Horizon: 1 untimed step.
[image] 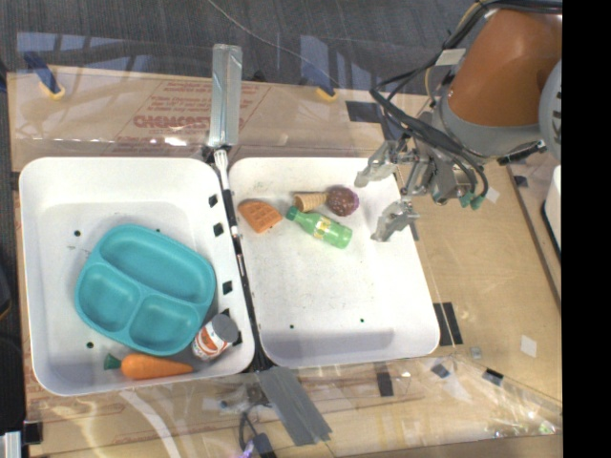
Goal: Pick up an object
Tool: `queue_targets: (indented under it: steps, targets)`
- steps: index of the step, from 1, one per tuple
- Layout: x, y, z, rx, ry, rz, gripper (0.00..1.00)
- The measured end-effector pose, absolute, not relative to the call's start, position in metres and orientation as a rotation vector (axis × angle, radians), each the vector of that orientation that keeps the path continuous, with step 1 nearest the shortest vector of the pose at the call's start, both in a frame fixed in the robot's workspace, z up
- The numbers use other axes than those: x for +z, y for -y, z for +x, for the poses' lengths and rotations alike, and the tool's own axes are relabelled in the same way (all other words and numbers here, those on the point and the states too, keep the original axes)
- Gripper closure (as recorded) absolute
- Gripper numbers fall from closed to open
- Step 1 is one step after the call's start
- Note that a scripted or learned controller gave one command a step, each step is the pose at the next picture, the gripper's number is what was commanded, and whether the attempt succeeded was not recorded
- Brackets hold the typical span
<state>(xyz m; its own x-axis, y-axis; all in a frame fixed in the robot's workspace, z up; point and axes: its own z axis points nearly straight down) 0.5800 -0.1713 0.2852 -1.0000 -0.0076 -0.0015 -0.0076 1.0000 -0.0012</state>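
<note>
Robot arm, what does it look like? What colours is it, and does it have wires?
The arm is big and rounded, with a shiny orange band and grey parts beside it. Black cables loop along it down to the wrist. At the end sits the gripper, made of pale grey metal, with two thin fingers. A small teal bit shows near its wrist.

A brown worktop (pixel 496 294) under clear taped plastic carries two shallow white bins (pixel 38 256) (pixel 401 294) side by side, touching.
</note>
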Motion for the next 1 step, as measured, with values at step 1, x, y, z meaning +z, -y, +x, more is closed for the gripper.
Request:
queue_targets:
  steps: [1]
  targets:
    - [0.1839,0.2077,0.5876,0.002,-3.116,0.451,0.0]
